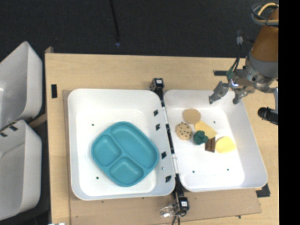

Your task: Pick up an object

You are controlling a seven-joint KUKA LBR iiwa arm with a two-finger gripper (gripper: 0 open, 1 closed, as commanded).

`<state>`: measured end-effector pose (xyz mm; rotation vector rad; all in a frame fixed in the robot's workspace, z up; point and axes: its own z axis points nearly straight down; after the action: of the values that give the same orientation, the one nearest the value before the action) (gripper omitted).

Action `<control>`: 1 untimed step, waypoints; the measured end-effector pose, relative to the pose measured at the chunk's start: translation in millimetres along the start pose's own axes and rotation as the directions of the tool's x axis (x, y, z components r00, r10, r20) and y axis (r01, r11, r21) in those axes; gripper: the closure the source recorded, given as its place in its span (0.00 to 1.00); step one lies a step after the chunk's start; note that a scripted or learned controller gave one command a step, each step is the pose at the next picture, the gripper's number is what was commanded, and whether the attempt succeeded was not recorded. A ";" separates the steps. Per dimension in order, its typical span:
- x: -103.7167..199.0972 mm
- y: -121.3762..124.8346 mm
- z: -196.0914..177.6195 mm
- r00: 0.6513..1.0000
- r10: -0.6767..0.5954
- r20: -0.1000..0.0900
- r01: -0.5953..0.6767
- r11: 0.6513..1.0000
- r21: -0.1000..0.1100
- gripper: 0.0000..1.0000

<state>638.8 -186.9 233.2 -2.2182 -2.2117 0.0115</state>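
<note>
You see the claw (228,95) at the far right corner of the right bin (243,172), above its back rim. Its two fingers (216,94) are spread apart, open, w/ nothing between them. The arm (265,46) comes in from the right, orange band above the wrist.

The things to pick lie in a small cluster in the right bin, nearer to you and to the left of the claw, well apart from it. Closest to the claw is the tan disc (191,115), lying flat, round, so no long axis. Just below-left of it is the cookie (183,131), also round, w/ dark chips. The yellow wedge (205,128) sits betw. the disc and the lemon; its long axis runs diagonal, from upper left to lower right. The green piece (200,137) touches the wedge at its lower edge. The brown block (210,145) stands just beside the lemon (225,145), touching it on the left; the block's long axis is approx. vertical in the view. The lemon is farthest from the claw, its long axis approx. left to right.

In the left bin (79,182) a teal plate (123,153) w/ three compartments lies flat, turned diagonal. Both bins rest on the surface (56,205).
</note>
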 end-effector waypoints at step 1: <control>0.6 2.5 -8.7 1.000 -0.003 0.002 0.003 1.000 -0.014 0.00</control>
<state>641.4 -186.3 241.9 -2.2226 -2.2228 -0.0015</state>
